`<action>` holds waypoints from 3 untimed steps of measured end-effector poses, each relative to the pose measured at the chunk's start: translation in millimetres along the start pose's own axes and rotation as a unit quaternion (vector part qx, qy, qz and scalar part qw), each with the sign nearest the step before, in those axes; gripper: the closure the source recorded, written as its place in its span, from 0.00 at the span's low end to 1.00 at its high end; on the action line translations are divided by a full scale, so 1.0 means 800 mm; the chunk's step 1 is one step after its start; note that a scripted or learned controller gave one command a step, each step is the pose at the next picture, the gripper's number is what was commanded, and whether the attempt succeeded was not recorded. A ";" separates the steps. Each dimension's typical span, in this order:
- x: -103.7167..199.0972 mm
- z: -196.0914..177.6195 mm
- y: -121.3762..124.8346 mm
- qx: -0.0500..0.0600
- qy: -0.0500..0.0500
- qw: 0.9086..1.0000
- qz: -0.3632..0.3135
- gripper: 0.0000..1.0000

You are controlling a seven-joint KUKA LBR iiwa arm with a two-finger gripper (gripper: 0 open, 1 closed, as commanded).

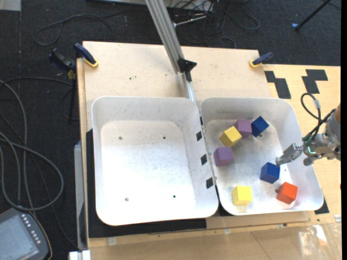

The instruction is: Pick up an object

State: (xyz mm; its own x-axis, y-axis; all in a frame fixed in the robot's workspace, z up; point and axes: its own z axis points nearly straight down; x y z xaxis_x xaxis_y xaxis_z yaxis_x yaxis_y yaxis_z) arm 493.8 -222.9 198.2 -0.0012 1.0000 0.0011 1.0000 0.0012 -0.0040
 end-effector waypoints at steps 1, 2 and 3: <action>0.000 -0.003 0.001 -0.002 -0.001 1.000 0.000 0.00; 0.003 0.051 0.001 0.000 0.000 1.000 0.001 0.00; 0.004 0.126 0.003 -0.004 0.001 1.000 0.002 0.00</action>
State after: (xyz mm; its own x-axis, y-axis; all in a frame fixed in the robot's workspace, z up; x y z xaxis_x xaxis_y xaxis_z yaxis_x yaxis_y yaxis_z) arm 495.6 -219.3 97.6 0.0030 1.0000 0.0024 1.0000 -0.0030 0.0041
